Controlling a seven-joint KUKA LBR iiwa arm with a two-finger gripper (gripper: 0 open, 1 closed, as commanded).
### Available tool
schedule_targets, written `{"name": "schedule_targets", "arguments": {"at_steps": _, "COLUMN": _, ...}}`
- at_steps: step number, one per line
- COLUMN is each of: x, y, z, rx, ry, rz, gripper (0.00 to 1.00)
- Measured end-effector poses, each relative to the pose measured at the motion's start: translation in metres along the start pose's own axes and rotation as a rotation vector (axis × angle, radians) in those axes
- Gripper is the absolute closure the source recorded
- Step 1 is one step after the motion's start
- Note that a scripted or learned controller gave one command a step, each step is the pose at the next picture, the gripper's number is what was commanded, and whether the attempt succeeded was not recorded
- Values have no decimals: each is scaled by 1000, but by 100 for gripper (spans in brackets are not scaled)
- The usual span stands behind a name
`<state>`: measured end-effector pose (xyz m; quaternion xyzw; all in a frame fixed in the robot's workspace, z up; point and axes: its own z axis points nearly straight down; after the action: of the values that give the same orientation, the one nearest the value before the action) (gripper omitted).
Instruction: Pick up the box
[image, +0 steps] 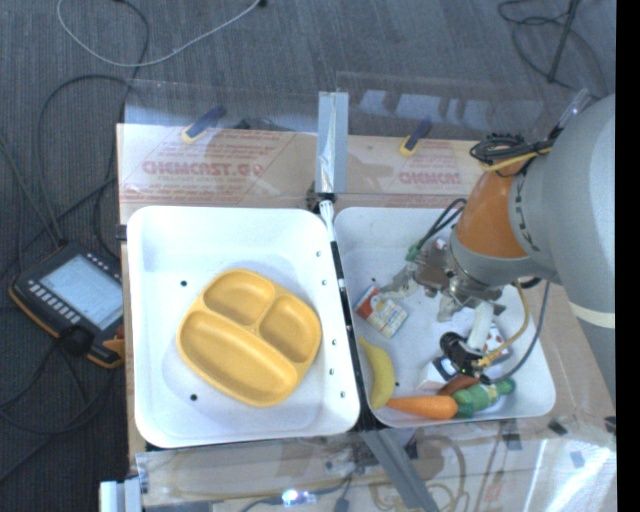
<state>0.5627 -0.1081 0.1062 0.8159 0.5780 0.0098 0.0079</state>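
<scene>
small red-white box (382, 311), lying flat, tilted diagonal, just above banana (379, 372), not touching it

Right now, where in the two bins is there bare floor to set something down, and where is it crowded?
Left bin: bare floor rings the yellow divided plate, widest along the far wall and near corners. Right bin: a bare strip at the far-left corner, beyond the box. Its near end is crowded with banana, carrot and green item, under the arm's wrist.
</scene>
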Motion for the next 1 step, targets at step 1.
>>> {"name": "schedule_targets", "arguments": {"at_steps": 1, "x": 8, "y": -8, "z": 9, "rx": -9, "ry": -2, "rz": 88, "gripper": 0}}
